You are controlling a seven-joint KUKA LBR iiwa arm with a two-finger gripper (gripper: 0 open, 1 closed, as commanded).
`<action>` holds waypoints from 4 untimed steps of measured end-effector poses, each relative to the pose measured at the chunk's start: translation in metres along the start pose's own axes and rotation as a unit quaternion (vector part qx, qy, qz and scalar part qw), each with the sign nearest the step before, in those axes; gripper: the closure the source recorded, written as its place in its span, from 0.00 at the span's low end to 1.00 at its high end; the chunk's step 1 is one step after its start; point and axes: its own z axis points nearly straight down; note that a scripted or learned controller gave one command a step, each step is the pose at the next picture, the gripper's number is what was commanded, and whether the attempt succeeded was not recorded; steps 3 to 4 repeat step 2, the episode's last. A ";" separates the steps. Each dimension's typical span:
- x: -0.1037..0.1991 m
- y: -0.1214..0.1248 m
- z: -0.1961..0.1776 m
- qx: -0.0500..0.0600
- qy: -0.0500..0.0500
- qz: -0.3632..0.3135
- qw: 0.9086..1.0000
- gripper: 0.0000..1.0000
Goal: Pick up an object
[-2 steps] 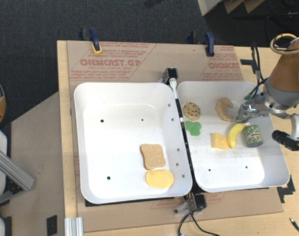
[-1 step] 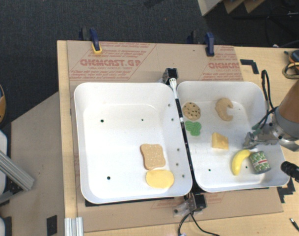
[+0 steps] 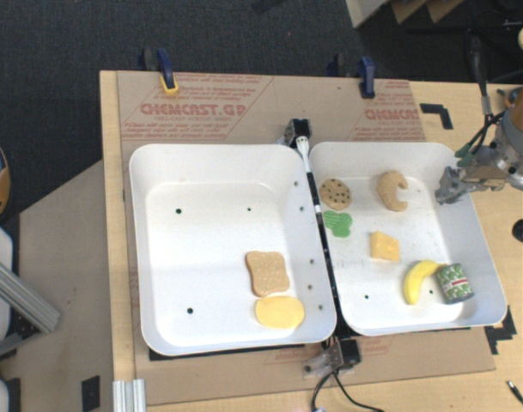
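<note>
My tool (image 3: 451, 184) hangs at right white bin's (image 3: 480, 230) far rim, grip state unreadable. Nearest: tan crescent pastry (image 3: 393, 190). Risk: fingers clipping the rim.

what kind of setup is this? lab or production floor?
Most likely a research lab test bench, not production. Two white bins sit on a cardboard sheet held by blue clamps, and they hold toy food: a bread slice, a banana, a cookie.

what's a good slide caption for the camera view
Gripper at the right bin's far edge; cookie, croissant, cheese, banana inside.
</note>
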 end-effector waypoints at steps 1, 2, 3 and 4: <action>0.024 -0.076 0.043 0.014 0.004 0.004 1.000 1.00; 0.022 -0.072 0.031 0.008 0.001 0.004 1.000 1.00; 0.022 -0.072 0.031 0.008 0.001 0.004 1.000 1.00; 0.022 -0.072 0.031 0.008 0.001 0.004 1.000 1.00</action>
